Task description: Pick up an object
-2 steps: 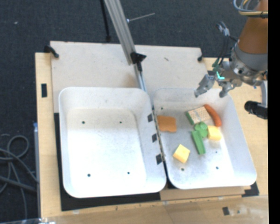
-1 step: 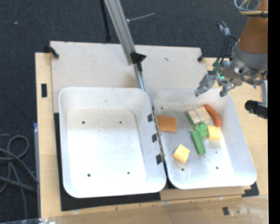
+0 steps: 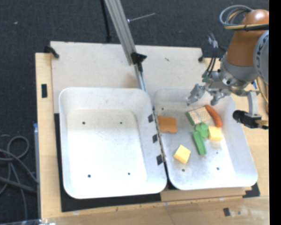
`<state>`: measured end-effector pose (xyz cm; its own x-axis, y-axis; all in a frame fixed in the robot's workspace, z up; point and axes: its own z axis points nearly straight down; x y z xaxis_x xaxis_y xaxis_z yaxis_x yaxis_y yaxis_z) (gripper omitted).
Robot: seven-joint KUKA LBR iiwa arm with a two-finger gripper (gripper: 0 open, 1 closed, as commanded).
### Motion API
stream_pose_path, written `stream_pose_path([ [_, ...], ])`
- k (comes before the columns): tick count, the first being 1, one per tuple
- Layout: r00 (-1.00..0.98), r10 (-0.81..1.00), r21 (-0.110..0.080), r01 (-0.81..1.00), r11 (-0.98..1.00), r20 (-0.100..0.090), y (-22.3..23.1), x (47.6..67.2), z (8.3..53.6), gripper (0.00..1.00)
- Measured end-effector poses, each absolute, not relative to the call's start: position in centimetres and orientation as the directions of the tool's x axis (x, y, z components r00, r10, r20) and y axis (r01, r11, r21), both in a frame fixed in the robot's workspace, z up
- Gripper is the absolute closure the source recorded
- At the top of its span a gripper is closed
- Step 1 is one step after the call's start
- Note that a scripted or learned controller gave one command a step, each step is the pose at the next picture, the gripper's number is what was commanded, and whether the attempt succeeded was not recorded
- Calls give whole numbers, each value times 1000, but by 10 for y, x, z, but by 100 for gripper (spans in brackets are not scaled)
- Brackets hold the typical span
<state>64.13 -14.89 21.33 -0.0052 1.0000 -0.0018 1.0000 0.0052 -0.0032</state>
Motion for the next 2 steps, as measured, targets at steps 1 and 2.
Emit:
stream_pose_path([
  [1,0,1000,-5,1000,0,-2,-150,631,156,0],
  [2,3,1000,5,1000,-3,-6,-153,633,108,0],
])
